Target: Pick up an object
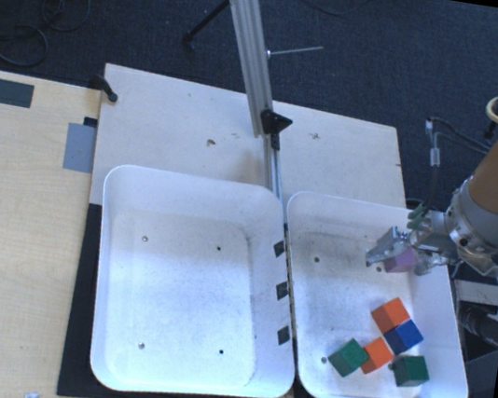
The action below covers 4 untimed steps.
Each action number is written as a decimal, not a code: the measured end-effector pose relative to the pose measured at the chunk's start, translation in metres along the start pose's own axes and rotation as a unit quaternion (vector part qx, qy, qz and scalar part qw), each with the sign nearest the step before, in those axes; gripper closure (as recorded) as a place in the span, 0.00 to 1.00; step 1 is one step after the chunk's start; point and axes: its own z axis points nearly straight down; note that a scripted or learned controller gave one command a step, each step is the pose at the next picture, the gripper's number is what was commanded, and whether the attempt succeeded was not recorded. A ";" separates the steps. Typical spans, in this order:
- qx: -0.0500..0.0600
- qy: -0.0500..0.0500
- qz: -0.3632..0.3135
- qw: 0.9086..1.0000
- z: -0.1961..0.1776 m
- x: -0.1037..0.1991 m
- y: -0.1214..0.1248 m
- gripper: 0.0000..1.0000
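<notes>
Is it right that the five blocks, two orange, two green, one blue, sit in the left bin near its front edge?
Not quite: the wrong part is the bin. The camera view shows the five blocks, two orange, two green and one blue, in the right bin, near its front edge. The left bin holds none of them.
</notes>
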 end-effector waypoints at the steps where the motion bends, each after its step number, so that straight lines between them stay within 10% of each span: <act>1: -0.012 -0.005 -0.003 1.000 0.130 -0.040 -0.021 0.00; 2: -0.003 -0.001 -0.002 1.000 0.021 -0.041 -0.037 0.00; 3: -0.001 0.000 -0.002 1.000 0.139 -0.069 -0.054 0.00; 4: 0.001 0.001 0.000 1.000 0.133 -0.070 -0.055 1.00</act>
